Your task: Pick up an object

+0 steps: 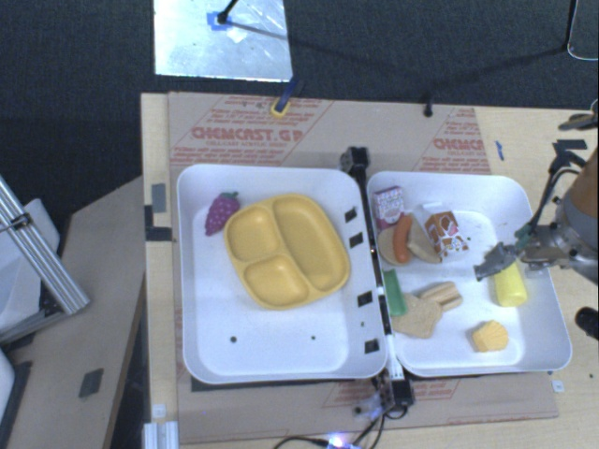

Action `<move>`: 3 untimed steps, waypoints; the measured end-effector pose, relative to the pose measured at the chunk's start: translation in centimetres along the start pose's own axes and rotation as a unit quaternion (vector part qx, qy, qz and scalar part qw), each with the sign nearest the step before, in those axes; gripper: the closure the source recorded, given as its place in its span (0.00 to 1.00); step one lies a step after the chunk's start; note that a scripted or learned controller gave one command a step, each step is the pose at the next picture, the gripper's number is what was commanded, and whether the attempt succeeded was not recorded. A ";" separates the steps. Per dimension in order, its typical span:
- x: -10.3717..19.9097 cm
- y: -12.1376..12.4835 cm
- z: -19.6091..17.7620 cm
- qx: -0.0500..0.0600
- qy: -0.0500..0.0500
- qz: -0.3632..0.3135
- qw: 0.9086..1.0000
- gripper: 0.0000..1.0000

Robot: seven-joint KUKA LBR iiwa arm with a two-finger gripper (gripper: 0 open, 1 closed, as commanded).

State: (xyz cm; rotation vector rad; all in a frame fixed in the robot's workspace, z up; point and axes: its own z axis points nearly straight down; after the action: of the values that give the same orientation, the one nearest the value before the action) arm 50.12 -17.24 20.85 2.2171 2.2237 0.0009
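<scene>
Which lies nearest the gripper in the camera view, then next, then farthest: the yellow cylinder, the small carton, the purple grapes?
From the gripper:
1. Yellow cylinder, right bin, just beside it.
2. Small carton, right bin, toward the middle.
3. Purple grapes, left bin, far corner.

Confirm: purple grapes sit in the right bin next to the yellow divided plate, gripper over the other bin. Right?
Not quite. The camera view shows the purple grapes in the left bin, not the right one, next to the yellow divided plate. The gripper is over the other bin, the right bin.
</scene>
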 end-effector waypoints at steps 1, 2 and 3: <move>0.7 0.3 5.9 0.001 0.001 0.001 1.000 0.00; 0.5 0.8 12.0 0.001 0.001 0.001 1.000 0.00; 0.5 1.0 12.1 -0.001 0.001 0.001 1.000 0.00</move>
State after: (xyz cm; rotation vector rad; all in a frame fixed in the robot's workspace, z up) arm 51.11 -16.78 8.77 2.2195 2.2219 0.0058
